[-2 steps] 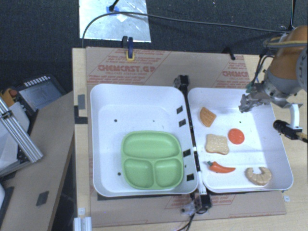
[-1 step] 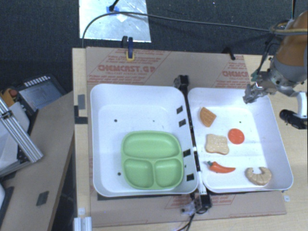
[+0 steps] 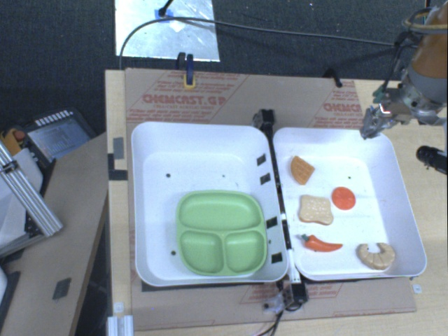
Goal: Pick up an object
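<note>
The grey two-finger gripper (image 3: 372, 126) hangs over the far right corner of the right white bin (image 3: 402, 180); whether it is clenched, I cannot tell. In that bin lie 5 objects: an orange bread wedge (image 3: 302, 169), a round red-orange slice (image 3: 344, 198), a tan toast piece (image 3: 316, 211), a red-orange chilli pepper (image 3: 323, 243) and a beige croissant (image 3: 376, 255). A green 3-compartment plastic tray (image 3: 220, 232) sits in the left white bin (image 3: 196, 152).

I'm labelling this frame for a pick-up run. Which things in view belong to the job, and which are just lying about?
Belong to the job:
- end effector, above the right bin's far corner
- right bin
- orange wedge
- red disc
- toast slice
- red pepper
- croissant

Lying about:
- left bin
- green divided tray
- yellow clamp
</note>
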Robot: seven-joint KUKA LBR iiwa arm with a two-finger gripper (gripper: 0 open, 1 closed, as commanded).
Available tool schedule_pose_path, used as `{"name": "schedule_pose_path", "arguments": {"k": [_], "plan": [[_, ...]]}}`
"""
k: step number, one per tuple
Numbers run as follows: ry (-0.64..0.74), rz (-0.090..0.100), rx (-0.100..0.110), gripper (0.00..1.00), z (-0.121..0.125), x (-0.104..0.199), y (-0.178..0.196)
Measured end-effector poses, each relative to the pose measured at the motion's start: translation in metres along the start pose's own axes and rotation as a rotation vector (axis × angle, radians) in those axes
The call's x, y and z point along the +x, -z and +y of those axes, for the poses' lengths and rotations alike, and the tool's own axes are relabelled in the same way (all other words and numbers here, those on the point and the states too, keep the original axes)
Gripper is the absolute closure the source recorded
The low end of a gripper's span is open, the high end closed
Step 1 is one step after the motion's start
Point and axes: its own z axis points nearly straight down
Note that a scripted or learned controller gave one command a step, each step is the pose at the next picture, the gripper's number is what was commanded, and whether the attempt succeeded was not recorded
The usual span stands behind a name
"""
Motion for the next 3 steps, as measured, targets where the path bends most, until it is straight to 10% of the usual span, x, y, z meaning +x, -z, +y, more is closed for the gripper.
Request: {"name": "schedule_pose_path", "arguments": {"k": [3], "plan": [[0.004, 0.003, 0.005, 1.00, -0.047, 0.167, 0.008]]}}
